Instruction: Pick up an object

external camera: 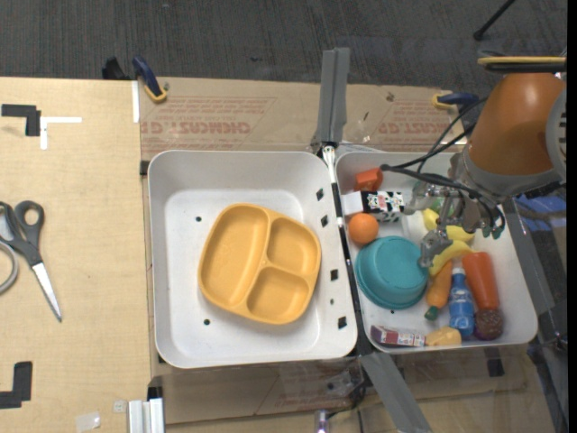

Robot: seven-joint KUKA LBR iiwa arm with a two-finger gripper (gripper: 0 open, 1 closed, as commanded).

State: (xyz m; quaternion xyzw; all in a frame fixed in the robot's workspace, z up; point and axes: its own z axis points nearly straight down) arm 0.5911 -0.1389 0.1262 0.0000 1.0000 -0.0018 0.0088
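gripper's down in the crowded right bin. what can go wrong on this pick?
1. Clutter: the gripper sits where banana, carrot and teal bowl crowd together, so it may nudge or grab the wrong one.
2. The bowl's rim lies right beside it; a collision could tip the bowl toward the orange.

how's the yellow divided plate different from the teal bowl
The yellow divided plate lies in the left bin; the teal bowl sits in the right bin. The plate is split into three compartments, while the bowl has one round hollow. The plate looks wider and shallower than the bowl. The plate lies apart from other things; the bowl is crowded by an orange ball and other small items. Both rest open side up.
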